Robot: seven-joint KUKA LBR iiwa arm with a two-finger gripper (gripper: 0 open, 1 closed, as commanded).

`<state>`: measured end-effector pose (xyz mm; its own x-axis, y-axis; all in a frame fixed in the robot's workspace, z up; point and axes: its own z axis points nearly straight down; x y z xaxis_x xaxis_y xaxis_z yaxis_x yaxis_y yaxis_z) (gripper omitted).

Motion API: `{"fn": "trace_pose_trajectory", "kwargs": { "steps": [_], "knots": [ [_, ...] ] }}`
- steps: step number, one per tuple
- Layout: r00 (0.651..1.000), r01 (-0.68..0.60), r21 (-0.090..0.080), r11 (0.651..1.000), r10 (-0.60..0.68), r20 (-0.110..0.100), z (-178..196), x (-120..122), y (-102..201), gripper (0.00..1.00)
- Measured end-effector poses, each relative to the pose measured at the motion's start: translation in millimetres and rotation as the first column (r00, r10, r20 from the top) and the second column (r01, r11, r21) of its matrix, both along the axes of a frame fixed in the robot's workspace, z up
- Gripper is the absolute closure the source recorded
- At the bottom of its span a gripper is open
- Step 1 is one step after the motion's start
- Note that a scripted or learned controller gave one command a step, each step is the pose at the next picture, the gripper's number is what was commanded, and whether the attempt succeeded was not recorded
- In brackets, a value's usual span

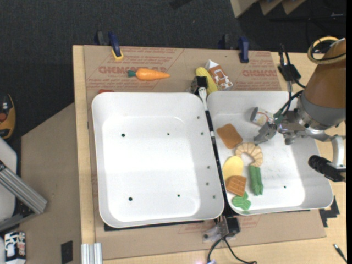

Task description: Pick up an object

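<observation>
Lying flat in the right bin (289, 166): a brown toy bread slice (229, 134), close to the wall shared with the left bin (148, 158). Just at 5 o'clock from it, almost touching: a pale curly ring toy (251, 153). Hanging at 3 o'clock from the slice, a little apart: the gripper (267, 132). Too blurry to tell whether apart or together, and nothing seen held in it. Probably light, stiff and a bit slippery, like plastic. Not likely to break. Thin and flat, so hard to get under. Best to pinch across the two long edges, right at the middle. Long way running from about 10 o'clock to about 4 o'clock, slanted in the bin
</observation>
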<state>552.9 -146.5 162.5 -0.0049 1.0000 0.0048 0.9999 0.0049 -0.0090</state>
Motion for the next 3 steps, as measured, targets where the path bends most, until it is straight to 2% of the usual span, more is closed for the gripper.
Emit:
{"fn": "trace_pose_trajectory", "kwargs": {
  "steps": [1, 2, 3],
  "knots": [
    [1.0, 0.0, -0.001, 1.0, 0.0, 0.004, -82.6, 7.7, 59.5, 0.0],
    [1.0, 0.006, -0.005, 1.0, -0.006, 0.012, -67.2, 8.9, 54.9, 1.0],
    [1.0, 0.0, -0.004, 1.0, 0.0, 0.017, 27.9, -9.7, 100.8, 1.0]
  ]
}}
